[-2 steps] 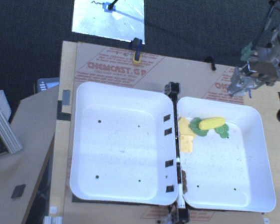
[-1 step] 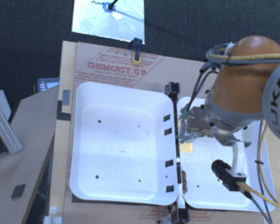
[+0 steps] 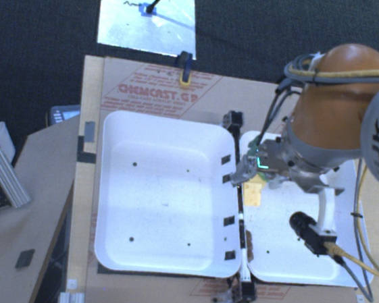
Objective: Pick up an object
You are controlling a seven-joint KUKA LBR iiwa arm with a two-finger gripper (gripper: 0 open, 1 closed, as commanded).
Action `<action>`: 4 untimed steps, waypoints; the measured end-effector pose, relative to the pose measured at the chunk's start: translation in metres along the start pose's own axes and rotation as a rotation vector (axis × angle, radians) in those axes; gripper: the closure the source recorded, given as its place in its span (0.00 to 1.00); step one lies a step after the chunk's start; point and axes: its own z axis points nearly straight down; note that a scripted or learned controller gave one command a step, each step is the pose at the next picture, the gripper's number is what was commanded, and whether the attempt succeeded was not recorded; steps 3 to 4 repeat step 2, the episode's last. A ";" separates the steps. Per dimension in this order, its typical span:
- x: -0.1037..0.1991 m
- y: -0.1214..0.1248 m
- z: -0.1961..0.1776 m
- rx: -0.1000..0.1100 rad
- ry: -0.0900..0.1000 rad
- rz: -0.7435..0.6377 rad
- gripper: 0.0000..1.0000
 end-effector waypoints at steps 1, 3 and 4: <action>0.072 -0.015 -0.047 -0.004 0.003 -0.007 0.00; 0.068 -0.014 -0.055 -0.004 0.001 -0.003 1.00; 0.068 -0.014 -0.055 -0.004 0.001 -0.003 1.00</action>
